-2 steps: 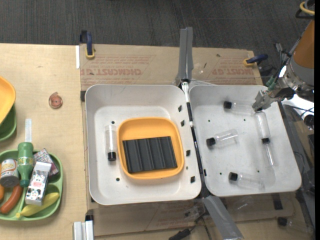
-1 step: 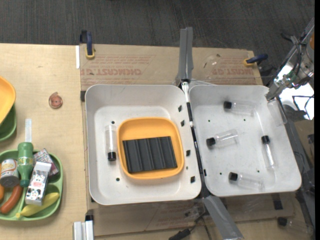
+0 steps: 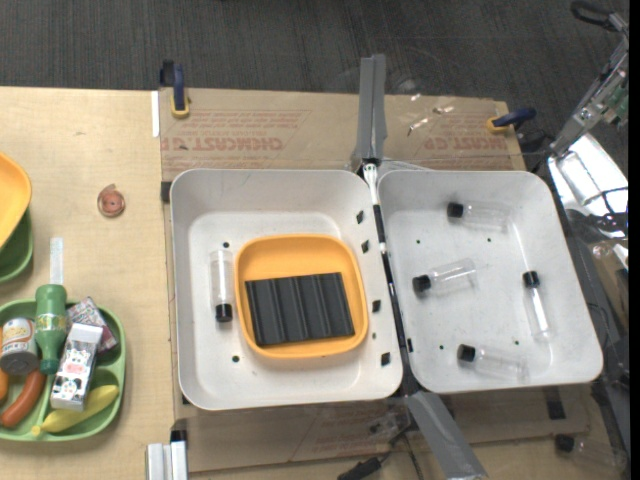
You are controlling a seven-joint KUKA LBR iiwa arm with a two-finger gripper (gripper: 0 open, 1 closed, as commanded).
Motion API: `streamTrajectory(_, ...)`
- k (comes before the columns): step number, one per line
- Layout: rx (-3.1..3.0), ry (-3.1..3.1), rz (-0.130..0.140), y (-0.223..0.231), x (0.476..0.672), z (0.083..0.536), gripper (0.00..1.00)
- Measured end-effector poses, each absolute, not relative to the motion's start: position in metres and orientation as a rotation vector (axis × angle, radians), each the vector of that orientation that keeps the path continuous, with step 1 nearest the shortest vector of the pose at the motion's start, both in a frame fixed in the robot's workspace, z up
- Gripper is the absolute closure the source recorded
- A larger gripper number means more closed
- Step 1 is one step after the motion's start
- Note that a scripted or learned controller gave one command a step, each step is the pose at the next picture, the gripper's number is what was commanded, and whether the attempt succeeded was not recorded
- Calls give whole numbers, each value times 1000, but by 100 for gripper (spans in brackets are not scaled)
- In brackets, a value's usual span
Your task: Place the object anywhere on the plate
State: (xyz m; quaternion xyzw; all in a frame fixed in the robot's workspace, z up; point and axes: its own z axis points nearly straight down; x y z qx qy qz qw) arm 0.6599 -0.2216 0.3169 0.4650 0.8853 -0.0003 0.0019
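An orange plate (image 3: 300,246) lies in the middle of the left bin (image 3: 190,368). A black ribbed block (image 3: 299,308) rests flat on the plate and covers most of its floor. A clear tube with a black cap (image 3: 221,284) lies beside the plate's left edge, on the bin floor. In the right bin (image 3: 570,368) several more clear capped tubes lie scattered: one at the back (image 3: 470,211), one in the middle (image 3: 443,277), one on the right (image 3: 535,303) and one at the front (image 3: 487,360).
On the wooden bench to the left stand a green tray of toy food (image 3: 105,393), an orange bowl (image 3: 10,203) and a small pink disc (image 3: 111,201). Blue clamps (image 3: 175,88) hold the cardboard behind the bins. Cables and metal gear (image 3: 600,108) crowd the upper right.
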Motion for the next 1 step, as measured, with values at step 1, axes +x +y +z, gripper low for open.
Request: streamTrajectory(1, 1459, 2778, -1, -222, 660, 317, 0)
